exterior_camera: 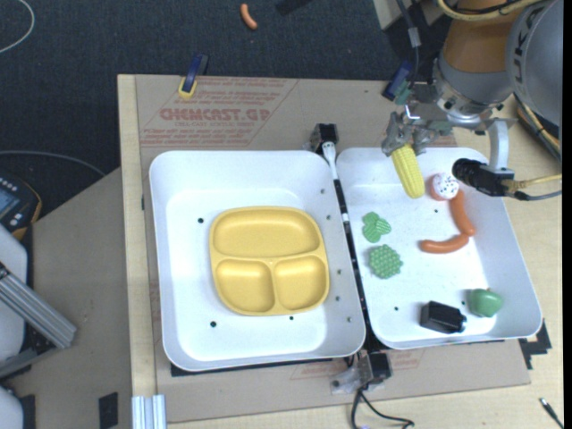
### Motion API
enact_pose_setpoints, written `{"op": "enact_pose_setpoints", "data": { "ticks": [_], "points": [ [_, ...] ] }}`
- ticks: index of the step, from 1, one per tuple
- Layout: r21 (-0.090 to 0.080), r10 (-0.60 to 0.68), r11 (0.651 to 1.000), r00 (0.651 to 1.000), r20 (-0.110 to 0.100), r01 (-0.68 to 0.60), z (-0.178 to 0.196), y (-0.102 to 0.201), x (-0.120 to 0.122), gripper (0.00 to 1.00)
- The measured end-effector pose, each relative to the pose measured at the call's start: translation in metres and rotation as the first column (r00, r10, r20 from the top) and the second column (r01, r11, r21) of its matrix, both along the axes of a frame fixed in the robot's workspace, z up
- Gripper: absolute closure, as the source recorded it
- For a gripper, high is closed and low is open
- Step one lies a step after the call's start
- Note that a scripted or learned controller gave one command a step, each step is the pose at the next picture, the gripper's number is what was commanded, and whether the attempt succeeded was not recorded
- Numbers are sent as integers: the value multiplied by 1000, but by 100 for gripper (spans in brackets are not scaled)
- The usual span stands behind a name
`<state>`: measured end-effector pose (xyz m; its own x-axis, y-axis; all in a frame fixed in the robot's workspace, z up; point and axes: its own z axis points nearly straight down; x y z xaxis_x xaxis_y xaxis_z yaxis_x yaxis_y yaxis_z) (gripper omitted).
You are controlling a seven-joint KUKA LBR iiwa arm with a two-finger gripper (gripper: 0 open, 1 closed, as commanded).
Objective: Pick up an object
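One yellow corn cob [408, 169] hangs pinched in the gripper [404, 147] above the right bin [518, 266].

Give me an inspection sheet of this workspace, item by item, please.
Surface: two white bins, left bin and right bin, side by side on a bench.
Job's things: corn cob hanging at the gripper, over the right bin's far end.
Clutter: yellow divided tray in the left bin; two sausages, dice, two green pieces, black block, green lump in the right bin.
Grippers: at the corn's top.
Cables: cable at the near edge.
Surroundings: dark floor, orange piece.
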<state>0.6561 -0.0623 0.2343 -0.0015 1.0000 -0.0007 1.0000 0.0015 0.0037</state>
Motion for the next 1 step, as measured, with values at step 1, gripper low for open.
{"op": "enact_pose_setpoints", "data": {
  "ticks": [1],
  "points": [
    [1,-1,1000,1000,-6,1,-17,6,-6,100]
  ]
}}
